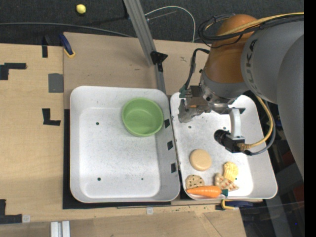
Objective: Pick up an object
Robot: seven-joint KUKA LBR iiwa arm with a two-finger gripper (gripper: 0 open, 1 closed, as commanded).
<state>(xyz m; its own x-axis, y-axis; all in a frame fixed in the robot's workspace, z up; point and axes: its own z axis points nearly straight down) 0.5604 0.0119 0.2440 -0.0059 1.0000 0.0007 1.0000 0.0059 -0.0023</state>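
Gripper (189,111): over far-left corner of right bin (256,181), low near its floor, nothing seen between fingers; open/shut can't tell. Pick candidates bunched at that bin's near edge, well apart from gripper: round biscuit (200,159), cracker (194,181), carrot (210,192), corn piece (229,171). Left bin (98,181): green bowl (142,116) near far-right corner, likely a drop spot.

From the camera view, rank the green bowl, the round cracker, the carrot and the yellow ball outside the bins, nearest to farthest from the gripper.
Gripper sits at the top left of the right bin.
1. Green bowl, left bin, and round cracker, right bin: too close to call.
2. Carrot, right bin's front edge.
3. Yellow ball, dark floor at the far left.
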